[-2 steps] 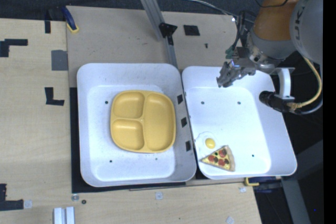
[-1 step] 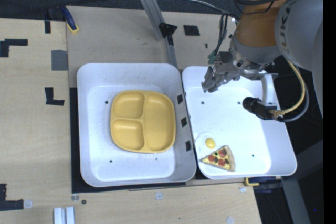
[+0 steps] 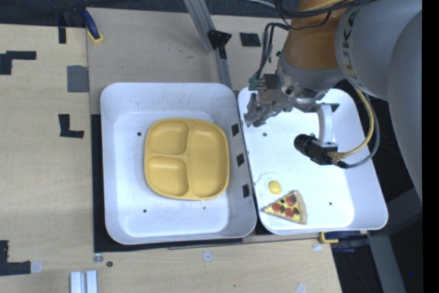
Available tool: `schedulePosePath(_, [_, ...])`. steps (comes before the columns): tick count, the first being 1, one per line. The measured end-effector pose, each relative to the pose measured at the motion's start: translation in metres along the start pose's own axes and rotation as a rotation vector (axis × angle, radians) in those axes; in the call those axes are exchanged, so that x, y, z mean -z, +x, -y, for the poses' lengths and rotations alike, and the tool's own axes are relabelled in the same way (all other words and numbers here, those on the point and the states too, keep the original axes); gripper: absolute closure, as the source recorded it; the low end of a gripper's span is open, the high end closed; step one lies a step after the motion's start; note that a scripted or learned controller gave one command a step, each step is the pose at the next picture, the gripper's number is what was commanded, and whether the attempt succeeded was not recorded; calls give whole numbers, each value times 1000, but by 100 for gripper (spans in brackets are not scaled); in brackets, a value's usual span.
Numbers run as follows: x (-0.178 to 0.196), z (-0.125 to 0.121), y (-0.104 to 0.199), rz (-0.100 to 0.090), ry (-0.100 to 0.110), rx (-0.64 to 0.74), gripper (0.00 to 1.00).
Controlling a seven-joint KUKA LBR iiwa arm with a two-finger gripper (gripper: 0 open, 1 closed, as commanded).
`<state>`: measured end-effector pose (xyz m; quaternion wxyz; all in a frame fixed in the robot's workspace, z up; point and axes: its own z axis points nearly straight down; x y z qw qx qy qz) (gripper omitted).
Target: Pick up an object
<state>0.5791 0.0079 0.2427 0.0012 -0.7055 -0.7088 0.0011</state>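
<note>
Two small things lie in the right bin (image 3: 357, 206), close to its near-left corner: a toy pizza slice (image 3: 287, 206), a wedge with red dots and a tan crust, and just beside it, toward the bin's left wall, a small yellow piece (image 3: 274, 186) that looks like a toy egg yolk on white. The two nearly touch; whether they actually meet is too fine to tell. Both rest flat on the bin floor with nothing gripping them. Well apart from them, over the far-left part of the same bin, hangs the gripper (image 3: 255, 114), its dark fingers pointing down near the wall shared with the left bin; the view is too blurred there to tell whether the fingers are spread or pressed together, and no object shows between them. Behind the gripper rises the grey arm (image 3: 384, 31) with its orange band, reaching in from the table's right side, with a black cable looping down over the middle of the right bin. In the left bin (image 3: 123, 168) sits a yellow divided plate (image 3: 186, 158) with three compartments, roughly centred and lying flat. Both bins sit side by side on the pale wooden table (image 3: 41, 161), which carries scattered black tape marks along its left part.
</note>
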Motion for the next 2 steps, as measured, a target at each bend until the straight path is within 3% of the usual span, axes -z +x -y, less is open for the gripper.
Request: schedulePosePath(2, [-11, 34, 92, 0, 1, 0, 100])
